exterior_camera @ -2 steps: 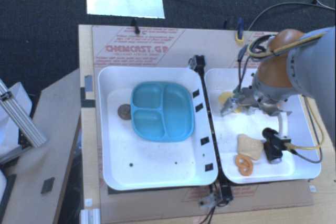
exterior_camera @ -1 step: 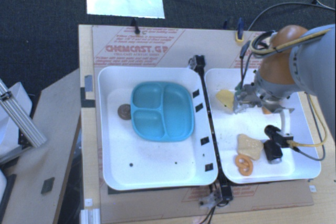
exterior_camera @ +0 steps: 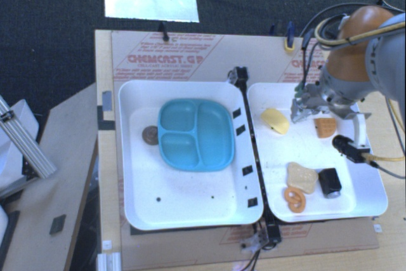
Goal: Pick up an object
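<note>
We see the gripper [exterior_camera: 303, 112] low in the right bin [exterior_camera: 374, 200], just beside the yellow piece [exterior_camera: 275, 120]. We cannot tell its state. It might bump the piece away.

The grey arm [exterior_camera: 380, 54] reaches in from the right, its orange band [exterior_camera: 358, 32] sitting high above the wrist. The wrist bends downward, carrying the gripper [exterior_camera: 303, 110] low and pointing down and left. Cables loop around the upper wrist.
</note>
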You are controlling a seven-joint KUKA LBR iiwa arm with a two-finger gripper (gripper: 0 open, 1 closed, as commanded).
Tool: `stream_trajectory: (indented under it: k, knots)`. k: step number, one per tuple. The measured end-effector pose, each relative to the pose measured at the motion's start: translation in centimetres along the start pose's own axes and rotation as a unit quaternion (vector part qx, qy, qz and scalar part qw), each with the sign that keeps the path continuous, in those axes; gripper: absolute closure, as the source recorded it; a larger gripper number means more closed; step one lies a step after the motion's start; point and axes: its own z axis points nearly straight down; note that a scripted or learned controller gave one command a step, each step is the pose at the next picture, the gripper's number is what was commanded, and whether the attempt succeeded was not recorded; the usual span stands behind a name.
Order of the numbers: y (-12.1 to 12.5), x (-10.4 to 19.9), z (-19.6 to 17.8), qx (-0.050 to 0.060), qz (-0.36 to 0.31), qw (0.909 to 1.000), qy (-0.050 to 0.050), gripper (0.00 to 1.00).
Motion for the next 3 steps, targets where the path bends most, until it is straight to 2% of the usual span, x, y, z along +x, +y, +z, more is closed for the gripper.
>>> stream_trajectory:
  k: [2,3]
  knots:
    - [0.5,0.2,-11.9,0.0,-0.001,1.0,0.0,1.0]
    - [-1.2,5.5,-9.9,0.004,-0.002,1.0,0.001,1.0]
